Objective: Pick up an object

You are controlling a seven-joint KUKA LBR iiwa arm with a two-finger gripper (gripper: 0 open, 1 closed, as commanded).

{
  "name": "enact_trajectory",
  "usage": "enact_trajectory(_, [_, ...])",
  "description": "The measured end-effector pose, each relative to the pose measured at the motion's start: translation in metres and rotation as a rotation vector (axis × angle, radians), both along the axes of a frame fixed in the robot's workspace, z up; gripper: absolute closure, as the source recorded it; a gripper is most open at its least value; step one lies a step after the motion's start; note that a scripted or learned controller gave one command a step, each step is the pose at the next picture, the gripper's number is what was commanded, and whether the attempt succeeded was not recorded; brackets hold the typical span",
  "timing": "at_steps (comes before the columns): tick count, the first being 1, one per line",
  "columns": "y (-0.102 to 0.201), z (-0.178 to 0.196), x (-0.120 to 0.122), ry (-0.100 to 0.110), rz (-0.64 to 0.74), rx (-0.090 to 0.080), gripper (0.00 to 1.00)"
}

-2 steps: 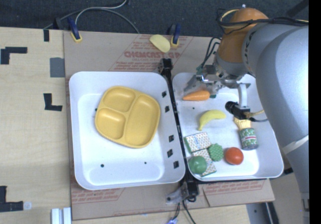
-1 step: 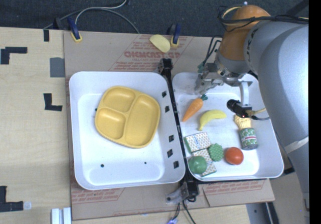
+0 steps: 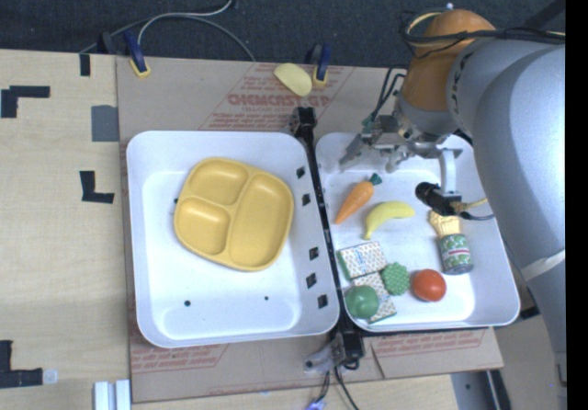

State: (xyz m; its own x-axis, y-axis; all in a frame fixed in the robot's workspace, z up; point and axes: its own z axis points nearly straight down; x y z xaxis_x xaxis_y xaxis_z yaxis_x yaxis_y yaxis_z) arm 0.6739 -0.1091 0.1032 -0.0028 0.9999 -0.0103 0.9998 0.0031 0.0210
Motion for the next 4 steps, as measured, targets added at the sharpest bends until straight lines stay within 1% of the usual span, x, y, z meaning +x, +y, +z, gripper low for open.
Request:
enact_trajectory(1, [0.0055,-0.0176,-0.0468,0.021,-0.002,0.009,0.0])
enact_trajectory(2, [0.0022,-0.0176,-0.045,0.02,0.0,0.012,0.0])
enact_trajectory(3, [0.0088,-0.0176,-0.0448,0.019,-0.001,0.009,0.0])
enact_trajectory(4, [0.0091,-0.0078,-0.0447,0.019,0.0,0.01,1.0])
